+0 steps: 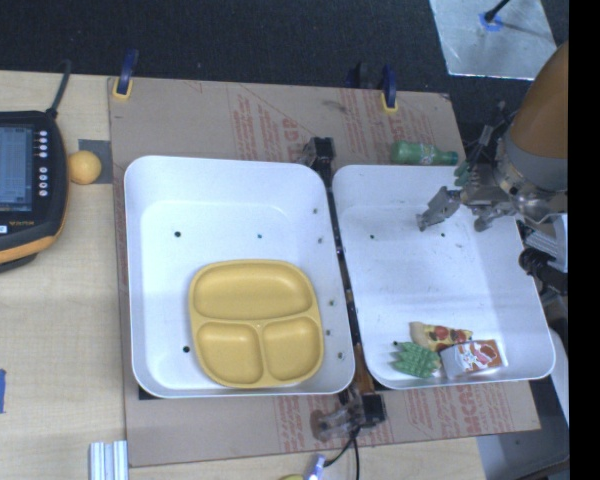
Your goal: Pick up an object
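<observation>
Presently, camera view, one entry per item. Gripper [458, 211]: hangs over the far part of the right bin [400, 268], near its far right corner, on the grey arm entering from the right; its two fingers stand spread apart with nothing between them, so it holds no object. Step in hand, as a judgement: the approach, before any grasp; the candidate objects lie at the opposite, near edge of the same bin, well apart from the gripper. Next move, as a judgement: travel toward the near edge, centre over one item, descend with the fingers wide, then close; the items touch one another, so a clean single pick calls for care. Right bin, contents: a green toy [413, 359], a pizza-slice toy [439, 334] and a small red-and-white packet [474, 356], clustered at the near right corner. Left bin [160, 208], contents: a yellow divided tray [256, 321] toward its near edge, its three compartments bare.
</observation>
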`<action>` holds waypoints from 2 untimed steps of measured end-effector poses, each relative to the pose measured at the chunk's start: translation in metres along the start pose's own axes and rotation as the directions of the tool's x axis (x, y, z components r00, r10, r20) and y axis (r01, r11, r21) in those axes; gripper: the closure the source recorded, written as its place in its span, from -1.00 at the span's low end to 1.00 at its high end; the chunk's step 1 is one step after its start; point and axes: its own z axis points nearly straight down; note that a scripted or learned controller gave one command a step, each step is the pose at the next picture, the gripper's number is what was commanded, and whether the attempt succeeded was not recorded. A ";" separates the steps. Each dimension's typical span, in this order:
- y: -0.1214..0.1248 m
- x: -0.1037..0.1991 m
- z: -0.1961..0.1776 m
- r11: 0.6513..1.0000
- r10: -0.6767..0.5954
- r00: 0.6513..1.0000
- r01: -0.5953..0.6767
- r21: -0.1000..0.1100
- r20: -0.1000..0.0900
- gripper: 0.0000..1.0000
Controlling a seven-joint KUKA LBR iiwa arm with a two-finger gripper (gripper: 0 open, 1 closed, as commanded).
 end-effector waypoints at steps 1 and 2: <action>0.030 0.018 0.084 1.000 -0.001 1.000 0.001 0.003 0.001 -1.00; 0.031 0.017 0.073 1.000 -0.003 1.000 0.003 0.002 0.002 1.00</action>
